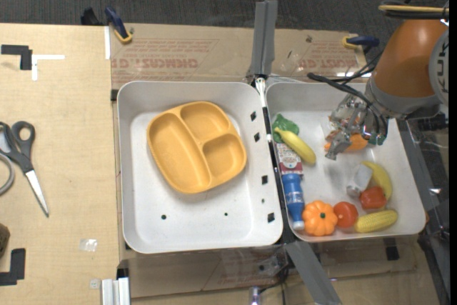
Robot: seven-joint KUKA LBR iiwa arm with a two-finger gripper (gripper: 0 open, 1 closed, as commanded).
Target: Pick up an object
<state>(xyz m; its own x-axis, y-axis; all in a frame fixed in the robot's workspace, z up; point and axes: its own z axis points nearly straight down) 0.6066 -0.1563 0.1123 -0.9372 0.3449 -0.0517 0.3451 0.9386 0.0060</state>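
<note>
1 orange carrot (341, 145) touching claw (348, 133) underside.

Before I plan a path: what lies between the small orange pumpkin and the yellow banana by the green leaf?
In the camera view, a blue-capped tube lies between small orange pumpkin and yellow banana.

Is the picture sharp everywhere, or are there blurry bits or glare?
In the camera view, the yellow plate and toy pumpkin look crisp; the end effector is a little smeared; faint glare sits on the taped cardboard behind the bins.
</note>
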